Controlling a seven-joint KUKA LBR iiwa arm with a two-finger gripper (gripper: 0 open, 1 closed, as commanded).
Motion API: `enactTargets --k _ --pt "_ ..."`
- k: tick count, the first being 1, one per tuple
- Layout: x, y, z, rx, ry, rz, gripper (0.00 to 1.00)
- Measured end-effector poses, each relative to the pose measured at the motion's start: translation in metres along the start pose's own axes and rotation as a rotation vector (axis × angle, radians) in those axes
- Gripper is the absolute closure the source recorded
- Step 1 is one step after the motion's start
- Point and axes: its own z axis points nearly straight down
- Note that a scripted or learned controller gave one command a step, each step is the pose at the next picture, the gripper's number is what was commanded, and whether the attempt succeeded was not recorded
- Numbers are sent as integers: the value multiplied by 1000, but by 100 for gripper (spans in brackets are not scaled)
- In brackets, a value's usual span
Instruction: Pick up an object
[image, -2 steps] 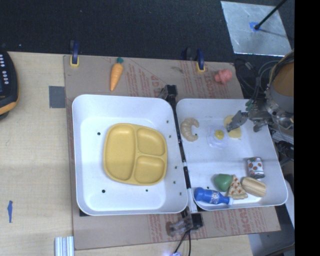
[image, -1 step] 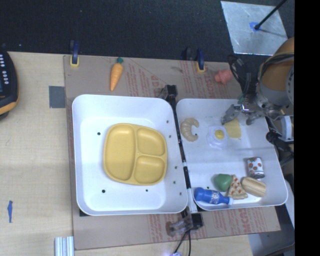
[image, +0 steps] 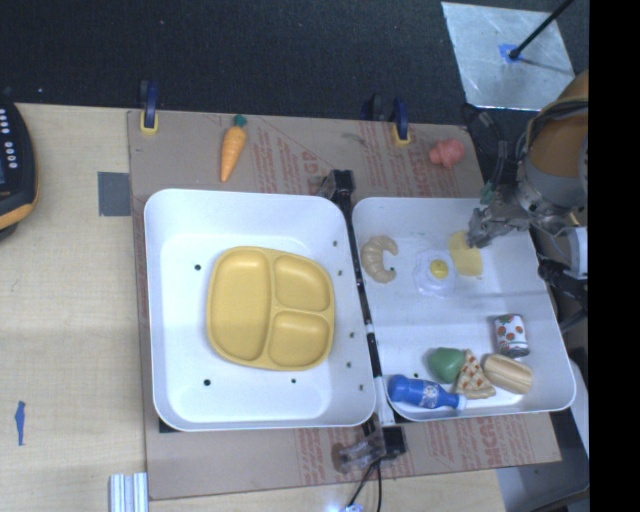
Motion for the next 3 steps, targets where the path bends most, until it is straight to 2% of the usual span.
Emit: enactTargets --k 1,2,3 --pt "0 0 0 1 0 -3 0" --pt "0 0 -11 0 -2 -7 100" --pt "0 0 -10 2 -1 -9 0"
